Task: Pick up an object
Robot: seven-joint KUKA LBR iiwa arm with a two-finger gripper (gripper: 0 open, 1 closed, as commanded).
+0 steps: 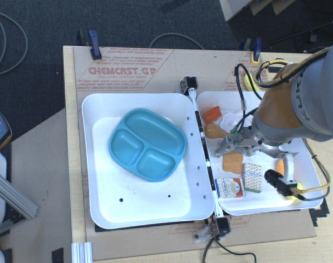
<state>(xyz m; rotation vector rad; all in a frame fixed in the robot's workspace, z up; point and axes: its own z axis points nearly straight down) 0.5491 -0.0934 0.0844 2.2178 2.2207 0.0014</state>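
We see two white bins side by side on the table (pixel 155 73). The left bin (pixel 100 201) holds a blue divided plate (pixel 148 144), lying flat and a little turned, near the bin's middle. A few small dark specks sit on the bin floor below the plate.

The arm (pixel 298 106) reaches in from the right and hangs over the right bin (pixel 265 204). Its orange band sits above the wrist, and the gripper (pixel 238 144) points down into the bin's middle. We cannot tell how the gripper is set, since the wrist and cables cover it from above, and we see nothing clearly between its tips.

The things to pick lie in the right bin. An orange-red block (pixel 212 114) sits near the bin's upper left, with a tan piece (pixel 214 130) just below it, close to the wall shared with the left bin. A tan-orange piece (pixel 232 162) lies just under the gripper. Below that, a small red-and-white packet (pixel 230 187) rests near the bin's lower left corner, and a patterned packet (pixel 252 177) lies just beside it on the right. A small orange piece (pixel 281 166) lies further right, partly behind a black cable connector (pixel 278 182).
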